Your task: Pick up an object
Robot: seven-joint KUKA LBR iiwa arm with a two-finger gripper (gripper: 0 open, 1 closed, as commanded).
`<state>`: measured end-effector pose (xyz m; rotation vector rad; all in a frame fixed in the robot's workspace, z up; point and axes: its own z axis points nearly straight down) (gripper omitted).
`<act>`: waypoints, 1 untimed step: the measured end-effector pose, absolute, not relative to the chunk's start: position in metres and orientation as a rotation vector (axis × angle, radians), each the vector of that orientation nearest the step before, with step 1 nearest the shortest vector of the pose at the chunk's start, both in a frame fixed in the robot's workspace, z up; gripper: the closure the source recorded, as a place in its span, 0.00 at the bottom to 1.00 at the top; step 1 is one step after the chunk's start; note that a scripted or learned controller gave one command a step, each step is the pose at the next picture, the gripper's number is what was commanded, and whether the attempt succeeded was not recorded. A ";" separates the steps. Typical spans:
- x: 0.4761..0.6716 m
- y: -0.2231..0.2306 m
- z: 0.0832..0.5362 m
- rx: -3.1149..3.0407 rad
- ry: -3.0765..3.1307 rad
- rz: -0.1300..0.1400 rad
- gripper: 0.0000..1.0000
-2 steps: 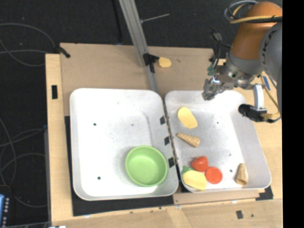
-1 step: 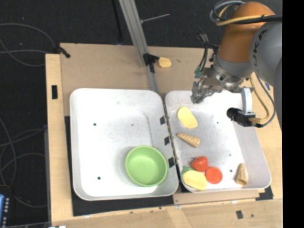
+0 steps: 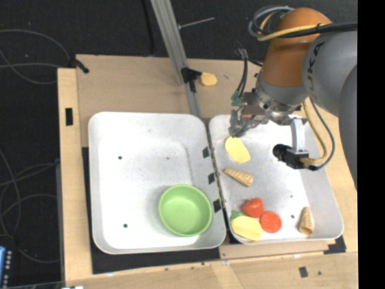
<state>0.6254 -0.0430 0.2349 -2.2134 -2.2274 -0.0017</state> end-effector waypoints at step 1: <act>0.607 0.004 0.247 -2.212 -2.229 -0.003 1.00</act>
